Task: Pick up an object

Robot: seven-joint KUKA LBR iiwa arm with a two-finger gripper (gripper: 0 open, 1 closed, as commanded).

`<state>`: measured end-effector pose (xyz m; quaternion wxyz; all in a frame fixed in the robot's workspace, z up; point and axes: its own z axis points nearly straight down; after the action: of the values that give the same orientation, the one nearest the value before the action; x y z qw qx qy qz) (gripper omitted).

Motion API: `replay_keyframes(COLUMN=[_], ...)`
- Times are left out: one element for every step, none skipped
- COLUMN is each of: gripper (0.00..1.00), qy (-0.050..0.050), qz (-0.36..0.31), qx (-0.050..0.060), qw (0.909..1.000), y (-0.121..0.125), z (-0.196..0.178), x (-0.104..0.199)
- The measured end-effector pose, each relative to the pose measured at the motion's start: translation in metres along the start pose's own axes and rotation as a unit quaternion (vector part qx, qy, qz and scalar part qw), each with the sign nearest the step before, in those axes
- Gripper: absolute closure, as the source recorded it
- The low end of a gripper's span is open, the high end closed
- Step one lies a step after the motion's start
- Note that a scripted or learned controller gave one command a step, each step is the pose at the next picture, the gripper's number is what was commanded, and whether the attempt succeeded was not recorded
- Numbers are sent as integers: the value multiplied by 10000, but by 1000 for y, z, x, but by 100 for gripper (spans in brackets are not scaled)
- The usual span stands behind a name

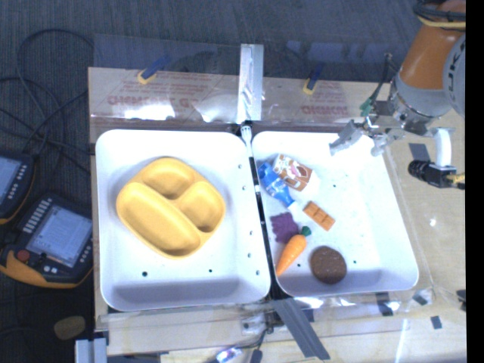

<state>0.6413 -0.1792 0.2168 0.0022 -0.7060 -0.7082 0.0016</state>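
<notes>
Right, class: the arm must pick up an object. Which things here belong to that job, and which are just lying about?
Belongs to the job:
gripper
orange toy carrot
round brown cookie
small orange block
purple toy

Just lying about:
yellow divided plate
handheld control pendant

An orange carrot (291,251) lies slanted beside a round brown, perhaps cookie-like, disc (328,264) in the right bin.

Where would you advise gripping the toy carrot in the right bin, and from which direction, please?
I would take the carrot across its orange body near the middle, coming straight down from above. It lies flat and slanted, leafy end up toward the purple piece, tip close to the bin's left wall. Fingers closing across its narrow width would likely avoid both.
</notes>
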Motion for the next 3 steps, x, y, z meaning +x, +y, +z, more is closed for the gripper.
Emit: replay_keyframes(gripper=[0,0,100], qy=[-1,-25,-14], qz=[-214,-400,-399], qx=[-18,-96,-85], qw=[9998,9991,9992], y=[-62,-93,-92], z=[125,128,120], x=[24,13,13])
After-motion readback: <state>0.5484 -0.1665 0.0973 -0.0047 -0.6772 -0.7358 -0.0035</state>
